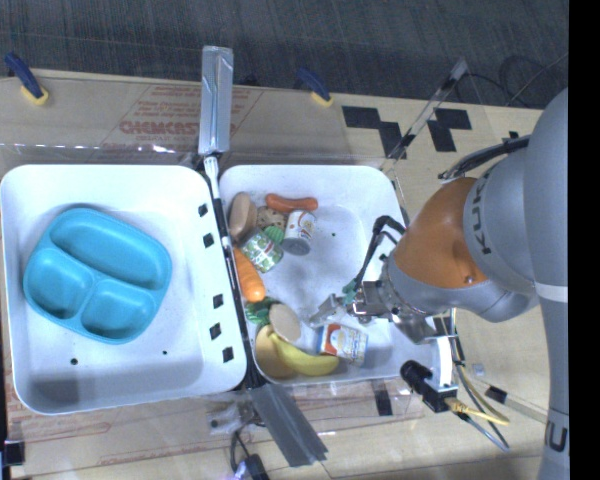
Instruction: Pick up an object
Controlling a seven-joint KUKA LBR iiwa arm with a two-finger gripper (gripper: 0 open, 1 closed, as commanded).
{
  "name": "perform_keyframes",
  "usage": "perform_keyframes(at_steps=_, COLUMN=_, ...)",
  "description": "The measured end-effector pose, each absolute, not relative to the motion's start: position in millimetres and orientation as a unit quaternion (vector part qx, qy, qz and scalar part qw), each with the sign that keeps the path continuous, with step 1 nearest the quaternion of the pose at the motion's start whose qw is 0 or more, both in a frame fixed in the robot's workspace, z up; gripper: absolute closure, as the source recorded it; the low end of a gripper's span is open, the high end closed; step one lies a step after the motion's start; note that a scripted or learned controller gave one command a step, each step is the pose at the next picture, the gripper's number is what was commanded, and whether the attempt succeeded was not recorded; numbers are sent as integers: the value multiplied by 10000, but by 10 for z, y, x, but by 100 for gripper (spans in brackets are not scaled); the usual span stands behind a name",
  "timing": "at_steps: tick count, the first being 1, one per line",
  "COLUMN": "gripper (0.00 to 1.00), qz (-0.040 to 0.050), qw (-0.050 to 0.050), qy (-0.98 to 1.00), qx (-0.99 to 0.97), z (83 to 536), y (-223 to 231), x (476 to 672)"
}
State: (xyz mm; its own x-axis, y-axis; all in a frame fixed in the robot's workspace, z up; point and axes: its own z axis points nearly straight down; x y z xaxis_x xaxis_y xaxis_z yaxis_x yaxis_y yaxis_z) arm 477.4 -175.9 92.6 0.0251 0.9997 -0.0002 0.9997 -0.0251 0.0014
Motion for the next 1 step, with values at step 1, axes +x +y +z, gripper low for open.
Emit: perform_keyframes(at_steps=1, gripper=0, qz=-1, qw=-6, qy=6002, qx=7999, z=918, y=-1794, x=5417)
